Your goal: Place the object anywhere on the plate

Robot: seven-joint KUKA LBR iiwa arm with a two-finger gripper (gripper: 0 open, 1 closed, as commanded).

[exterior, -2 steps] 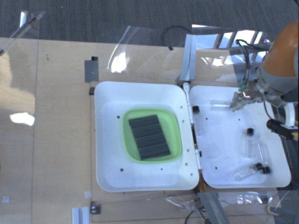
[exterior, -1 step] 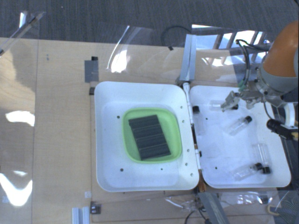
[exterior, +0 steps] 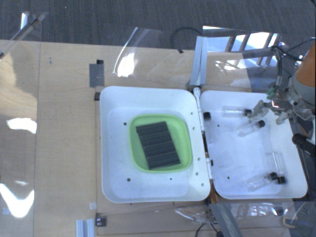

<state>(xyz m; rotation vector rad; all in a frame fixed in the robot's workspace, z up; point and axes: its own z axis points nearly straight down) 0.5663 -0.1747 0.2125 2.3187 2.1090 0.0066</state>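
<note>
Counted two white bins side by side on the wooden bench (exterior: 54, 132): left bin (exterior: 113, 181) and right bin (exterior: 291, 189), touching along their inner rims. Counted one green plate (exterior: 136, 157), one dark ribbed block (exterior: 158, 145), four clear vials with black caps, and one gripper (exterior: 260, 110). Found the green plate near the middle of the left bin, flat on its floor. Found the dark ribbed block lying flat on the plate, slightly turned against the plate's edges and wholly inside its rim. Found all four vials in the right bin, lying down: first vial (exterior: 232, 112) near the upper rim, second vial (exterior: 248, 129) just below it, third vial (exterior: 275, 163) and fourth vial (exterior: 257, 183) close together towards the lower right corner. Located the gripper over the upper part of the right bin, just beside the first and second vials, on the grey arm (exterior: 302, 90) entering from the right with its orange band (exterior: 310, 63) above. Cannot tell from this view whether the gripper is spread or pressed together; nothing seen pinched in it. Noted a metal post (exterior: 198, 63) rising behind the seam between the bins, a black cable (exterior: 182, 32) behind it, a grey bracket (exterior: 97, 74) on the bench behind the left bin, and grey carpet (exterior: 123, 9) beyond. Noted glare patches across the bench, partly washing out its surface.
</note>
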